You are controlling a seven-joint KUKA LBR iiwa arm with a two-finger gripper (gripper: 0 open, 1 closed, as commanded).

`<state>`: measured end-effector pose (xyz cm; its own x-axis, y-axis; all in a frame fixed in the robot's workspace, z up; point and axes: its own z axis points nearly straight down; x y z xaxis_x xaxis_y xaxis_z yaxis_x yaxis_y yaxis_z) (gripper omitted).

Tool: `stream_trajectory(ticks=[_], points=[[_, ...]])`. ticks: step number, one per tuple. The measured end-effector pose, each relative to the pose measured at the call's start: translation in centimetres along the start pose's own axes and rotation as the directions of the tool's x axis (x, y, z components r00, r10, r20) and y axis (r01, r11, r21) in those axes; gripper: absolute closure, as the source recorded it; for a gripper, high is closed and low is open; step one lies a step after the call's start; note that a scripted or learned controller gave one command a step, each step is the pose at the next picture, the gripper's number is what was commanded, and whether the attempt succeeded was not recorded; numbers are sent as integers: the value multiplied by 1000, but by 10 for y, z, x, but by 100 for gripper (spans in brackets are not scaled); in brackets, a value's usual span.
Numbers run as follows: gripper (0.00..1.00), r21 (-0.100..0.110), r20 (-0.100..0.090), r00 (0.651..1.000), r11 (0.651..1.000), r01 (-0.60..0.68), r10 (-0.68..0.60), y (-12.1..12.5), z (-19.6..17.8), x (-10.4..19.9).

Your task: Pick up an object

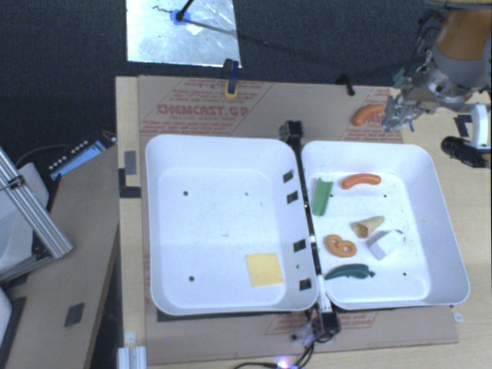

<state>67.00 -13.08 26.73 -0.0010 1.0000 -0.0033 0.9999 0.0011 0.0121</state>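
Cardboard (254, 98) under both bins bears red, unreadable lettering.

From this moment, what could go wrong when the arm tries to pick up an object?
1. The pretzel, cone and white block lie close together, so the fingers may push a neighbour.
2. The yellow square looks flat and may be hard to grip.
3. The gripper is above the board beside an orange piece outside the bins.

I am operating in a robotics lab: two white bins (231, 229) sit on a cardboard-covered bench (192, 106). Left of the bins stands an aluminium extrusion frame (34, 214); beyond them, a cable (307, 56) crosses dark carpet (61, 52).
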Motion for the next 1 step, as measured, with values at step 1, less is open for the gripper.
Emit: stream_trajectory(ticks=[1], points=[[100,7,-1,1000,1000,1,-1,-1,12,-52]])
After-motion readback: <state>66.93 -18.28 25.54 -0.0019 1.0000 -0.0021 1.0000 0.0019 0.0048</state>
